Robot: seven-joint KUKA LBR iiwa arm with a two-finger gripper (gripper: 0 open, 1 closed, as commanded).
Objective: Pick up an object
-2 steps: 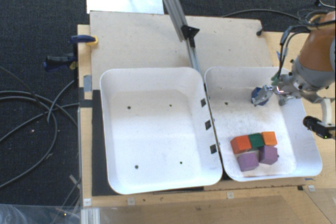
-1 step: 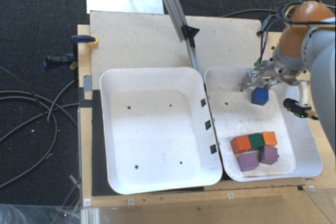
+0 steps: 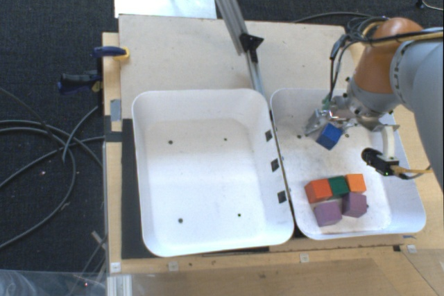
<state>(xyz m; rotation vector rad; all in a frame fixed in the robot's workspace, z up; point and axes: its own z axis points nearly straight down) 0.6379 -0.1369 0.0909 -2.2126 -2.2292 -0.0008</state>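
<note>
My gripper (image 3: pixel 329 125) hangs over the upper part of the right bin (image 3: pixel 409 218), reaching in from the right. A blue cube (image 3: pixel 329 137) sits tilted between its two fingers, and the gripper is shut on it. The cube seems to be raised a little off the bin floor. Lower in the same bin lies a tight cluster of blocks: an orange block (image 3: pixel 319 190), a green block (image 3: pixel 338 184), a smaller orange block (image 3: pixel 356 182) and two purple blocks (image 3: pixel 327 212) (image 3: pixel 354 204).
The left bin (image 3: pixel 142 170) stands beside the right one, their walls touching along the middle. A slanted metal pole (image 3: pixel 229 3) crosses the bench behind the bins. A blue-and-yellow clamp (image 3: pixel 104 52) grips the bench's left edge.
</note>
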